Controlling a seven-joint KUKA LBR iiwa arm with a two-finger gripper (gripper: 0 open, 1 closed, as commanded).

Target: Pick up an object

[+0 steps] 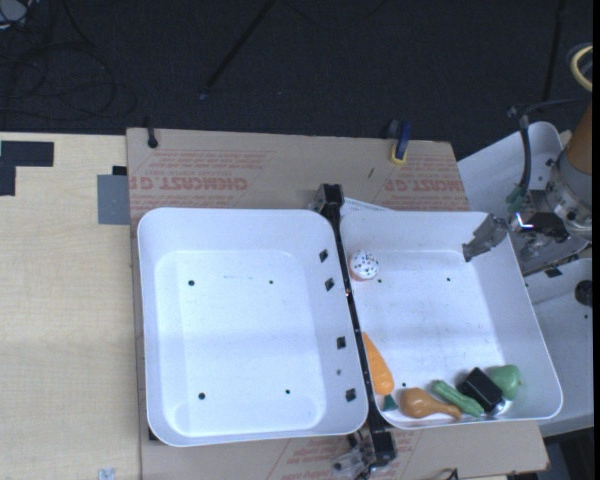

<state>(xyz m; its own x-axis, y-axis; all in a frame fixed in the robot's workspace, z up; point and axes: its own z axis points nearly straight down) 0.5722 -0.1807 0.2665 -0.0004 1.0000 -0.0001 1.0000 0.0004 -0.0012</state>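
The right white bin (500, 298) holds the objects. A small white ball with dark dots (364, 265) lies near its back left corner. An orange carrot-shaped piece (378, 365) rests along its left wall. In the front right corner a tan gourd-shaped toy (420, 402), a long green piece (457, 399), a black block (480, 389) and a round green piece (504, 377) lie bunched together. My gripper (508, 231) hovers over the bin's back right rim, far from all of them, with nothing seen in it.
The left white bin (160, 268) sits beside the right one, joined by a black strip of clips (342, 298). Both rest on brown cardboard (240, 168) with a blue clamp (401, 140) at its back edge. Cables lie on the dark floor behind.
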